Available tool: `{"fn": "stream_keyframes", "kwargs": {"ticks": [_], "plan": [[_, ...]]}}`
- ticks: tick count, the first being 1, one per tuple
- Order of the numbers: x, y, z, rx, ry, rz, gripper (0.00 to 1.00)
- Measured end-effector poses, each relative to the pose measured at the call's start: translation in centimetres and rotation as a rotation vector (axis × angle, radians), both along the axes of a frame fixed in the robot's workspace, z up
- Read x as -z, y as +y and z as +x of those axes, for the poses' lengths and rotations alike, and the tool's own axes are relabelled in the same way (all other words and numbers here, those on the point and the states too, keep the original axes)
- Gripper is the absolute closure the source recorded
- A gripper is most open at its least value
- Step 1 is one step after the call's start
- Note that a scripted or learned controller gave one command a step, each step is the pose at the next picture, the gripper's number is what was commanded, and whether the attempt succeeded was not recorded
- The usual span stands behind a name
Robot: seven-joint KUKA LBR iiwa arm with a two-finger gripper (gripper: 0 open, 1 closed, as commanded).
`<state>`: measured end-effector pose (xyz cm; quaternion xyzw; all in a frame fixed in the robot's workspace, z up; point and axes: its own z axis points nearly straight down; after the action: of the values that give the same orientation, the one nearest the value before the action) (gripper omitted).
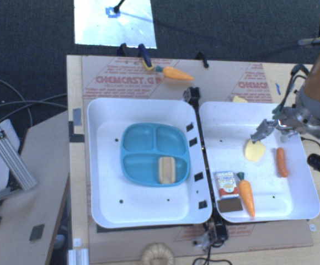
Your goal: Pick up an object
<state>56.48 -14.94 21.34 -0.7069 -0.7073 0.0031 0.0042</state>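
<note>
My gripper point(266, 130) hangs over the right bin point(226, 120), reaching in from the right edge. Its fingers stand apart with nothing between them. Just below the fingertips lies a pale yellow round piece point(254, 150). To its right rests a small orange sausage-shaped piece point(282, 162). At the bin's front lie a carrot point(246, 196) and a small juice carton point(227, 184) beside a dark brown block point(230, 205).
The left bin point(110, 203) holds a blue divided plate point(154, 154) with a tan bread piece point(166, 169) on it. Another carrot point(174, 73) lies on the board behind the bins. A yellow scrap point(239, 99) pokes out behind the right bin.
</note>
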Motion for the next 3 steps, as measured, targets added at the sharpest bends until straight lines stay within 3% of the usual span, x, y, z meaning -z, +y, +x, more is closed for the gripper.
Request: {"fn": "stream_keyframes", "kwargs": {"ticks": [1,3], "plan": [[-0.6,0.0,0.3,-0.002,-0.011,-0.002,0.00],[10.5,0.8,1.4,-0.004,-0.009,-0.001,0.00]]}}
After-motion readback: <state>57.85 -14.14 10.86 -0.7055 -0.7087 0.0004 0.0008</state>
